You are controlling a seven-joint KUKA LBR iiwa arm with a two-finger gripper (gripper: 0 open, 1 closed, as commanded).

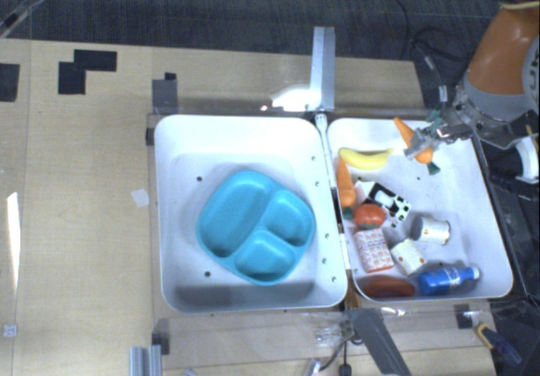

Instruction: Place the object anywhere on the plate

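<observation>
A pale wooden table (76, 222) carries two white bins under dark flooring. The end effector (429, 142), at upper right of the frame over the right bin (489, 222), seems closed on a small orange piece (419, 145). Best lift straight, travel left, and lower over the blue plate (256, 224) in the left bin (177, 197). One plate, one banana (365, 158), one blue bottle (447, 279), two carrots (345, 185).
</observation>
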